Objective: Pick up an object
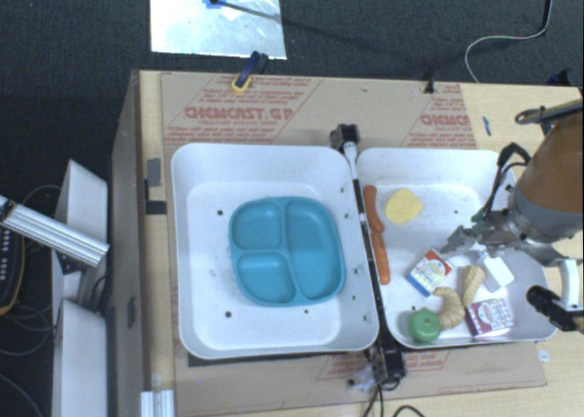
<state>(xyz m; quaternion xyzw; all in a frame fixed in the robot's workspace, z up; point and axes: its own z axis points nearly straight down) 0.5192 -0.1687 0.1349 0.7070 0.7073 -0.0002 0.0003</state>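
While my arm reaches in from the right, my gripper (467, 240) hangs low over the right bin (429, 161), near the middle of its right half. I cannot tell from this camera view whether it is open or closed, and I see no object carried by it. So I judge that the task is at its beginning part: the approach is made, but the grasp and the lift are not yet done.

The right bin holds all the loose objects. A yellow round piece (402, 206) lies near the top, and an orange stick like a carrot (377, 234) lies along the left wall. Just beside my gripper is a small red and white packet (429, 273). Below it are a beige cone (472, 284), a beige croissant shape (447, 305), a green round object (423, 325) and a pink carton (489, 317). These are close together, some touching. The packet seems the nearest candidate for picking.

The left bin (212, 169) holds a blue divided plate (286, 251), lying flat in the middle.
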